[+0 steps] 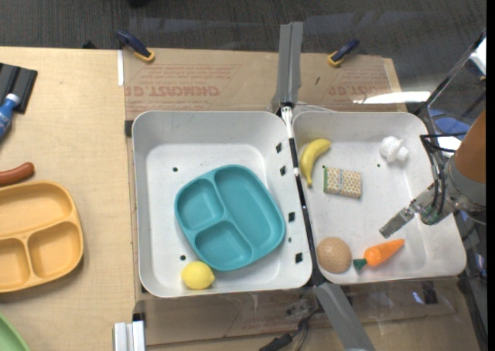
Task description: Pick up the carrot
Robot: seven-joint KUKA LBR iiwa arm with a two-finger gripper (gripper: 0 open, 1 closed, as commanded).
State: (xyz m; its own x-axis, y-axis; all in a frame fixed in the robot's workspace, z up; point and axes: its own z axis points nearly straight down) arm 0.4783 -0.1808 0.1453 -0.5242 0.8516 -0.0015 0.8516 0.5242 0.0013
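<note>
The carrot (pixel 382 253), orange with a small green top, lies on the floor of the right bin (pixel 363 134) near its front edge, pointing up to the right. My gripper (pixel 396 223) reaches in from the right and hovers just above and slightly right of the carrot, with nothing seen in its grasp. The arm's wrist sits at the bin's right wall.
In the right bin there are also a tan round potato (pixel 334 254) left of the carrot, a banana (pixel 312 158), a green-and-tan packet (pixel 342 182) and a white crumpled object (pixel 394 149). The left bin (pixel 155 187) holds a teal divided plate (pixel 228 216) and a lemon (pixel 197 274).
</note>
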